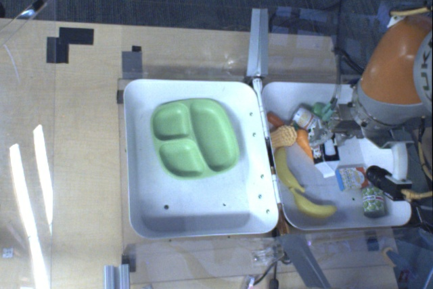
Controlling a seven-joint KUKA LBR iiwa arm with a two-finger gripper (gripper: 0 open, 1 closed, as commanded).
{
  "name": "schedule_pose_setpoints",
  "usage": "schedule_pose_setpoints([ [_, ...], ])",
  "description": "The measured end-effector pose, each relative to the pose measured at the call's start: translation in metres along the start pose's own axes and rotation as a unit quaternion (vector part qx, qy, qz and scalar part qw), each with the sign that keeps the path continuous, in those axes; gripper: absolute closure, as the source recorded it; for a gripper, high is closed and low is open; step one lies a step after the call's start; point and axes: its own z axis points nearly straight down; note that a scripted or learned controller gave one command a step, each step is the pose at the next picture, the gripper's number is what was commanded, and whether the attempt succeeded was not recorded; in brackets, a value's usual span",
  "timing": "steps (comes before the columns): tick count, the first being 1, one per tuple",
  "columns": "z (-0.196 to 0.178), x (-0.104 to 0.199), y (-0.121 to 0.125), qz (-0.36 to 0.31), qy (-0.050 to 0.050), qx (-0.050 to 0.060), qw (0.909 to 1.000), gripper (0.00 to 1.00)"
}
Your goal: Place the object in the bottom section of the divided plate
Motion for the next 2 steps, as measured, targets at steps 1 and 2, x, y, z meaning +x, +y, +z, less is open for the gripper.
schedule_pose_setpoints([
  [1,-0.023,0.081,0.035,0.007,0.001,0.0,1.0,1.0],
  [2,0.001,0.146,0.115,-0.023,0.001,0.001,0.9997,1.0],
])
